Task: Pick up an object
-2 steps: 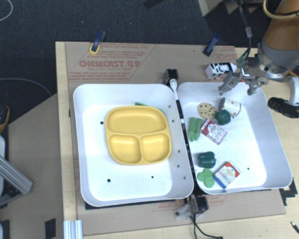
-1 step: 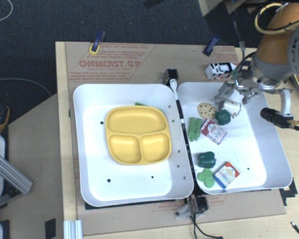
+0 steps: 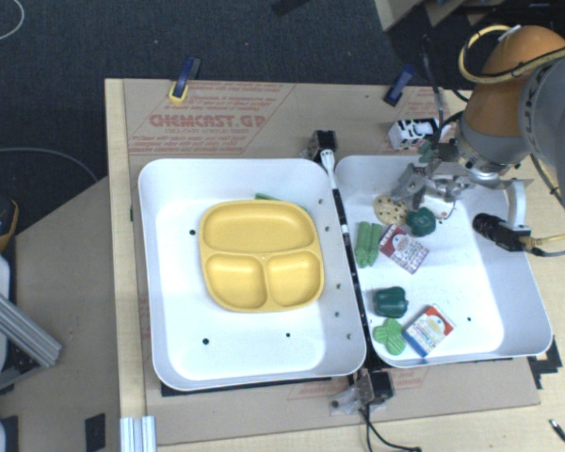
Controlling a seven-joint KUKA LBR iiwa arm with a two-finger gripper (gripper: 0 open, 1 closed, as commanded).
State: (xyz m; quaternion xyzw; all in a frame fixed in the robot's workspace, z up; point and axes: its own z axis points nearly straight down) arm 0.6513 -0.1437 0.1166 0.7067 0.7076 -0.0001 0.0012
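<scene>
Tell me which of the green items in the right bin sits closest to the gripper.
The round dark green piece, just below the gripper at the bin's upper middle. The light green ridged piece, the dark green block and the light green lump lie farther down and left.

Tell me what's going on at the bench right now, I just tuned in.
The arm has reached into the right bin and its gripper sits low over the far end, by a dark green round piece and a speckled cookie-like piece. Nothing is visibly lifted. Other small items lie nearer the front of that bin. The left bin holds a yellow divided plate.
</scene>
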